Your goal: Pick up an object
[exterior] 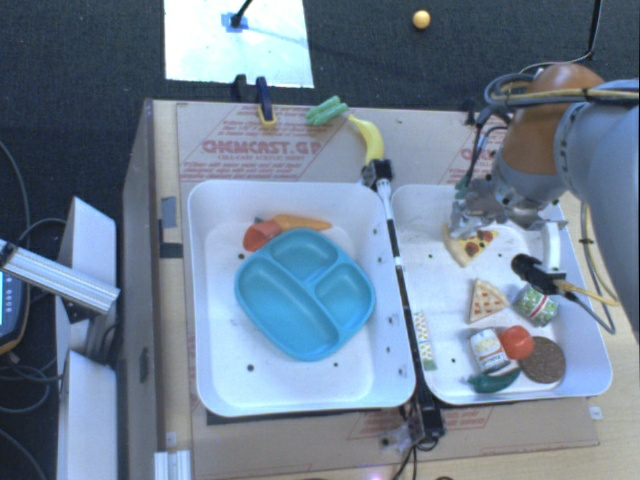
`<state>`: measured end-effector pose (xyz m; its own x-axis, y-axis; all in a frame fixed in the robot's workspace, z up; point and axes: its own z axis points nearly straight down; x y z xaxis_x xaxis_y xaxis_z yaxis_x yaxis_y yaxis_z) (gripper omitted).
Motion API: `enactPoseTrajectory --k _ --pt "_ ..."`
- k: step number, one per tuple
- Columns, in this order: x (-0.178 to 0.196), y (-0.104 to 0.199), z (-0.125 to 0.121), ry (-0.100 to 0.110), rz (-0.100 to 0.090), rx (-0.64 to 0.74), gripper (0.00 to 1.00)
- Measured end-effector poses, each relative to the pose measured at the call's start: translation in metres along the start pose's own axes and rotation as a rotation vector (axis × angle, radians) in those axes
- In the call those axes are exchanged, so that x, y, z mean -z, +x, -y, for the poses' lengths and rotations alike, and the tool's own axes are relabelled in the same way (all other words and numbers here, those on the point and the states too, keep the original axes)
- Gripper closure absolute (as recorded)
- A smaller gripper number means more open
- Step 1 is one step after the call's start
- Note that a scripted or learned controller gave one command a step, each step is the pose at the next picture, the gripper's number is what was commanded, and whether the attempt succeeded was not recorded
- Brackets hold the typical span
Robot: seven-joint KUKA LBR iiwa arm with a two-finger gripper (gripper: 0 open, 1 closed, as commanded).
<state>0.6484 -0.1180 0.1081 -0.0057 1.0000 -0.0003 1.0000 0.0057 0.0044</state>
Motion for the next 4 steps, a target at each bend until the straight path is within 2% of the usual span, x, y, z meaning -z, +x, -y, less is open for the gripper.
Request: enactPoseTrajectory --k 1,2,3,4 --pt "0.0 0.0 0.0 0.0 0.0 0.0 0.0" --pt "-0.019 -0.016 -0.016 -0.005 0.0 -0.002 0.0" --pt "-0.019 0.0 -0.009 -0.008 0.005 -0.001 0.0" --pt "-0.007 0.0 -0.011 -0.013 0.004 0.0 1.0"
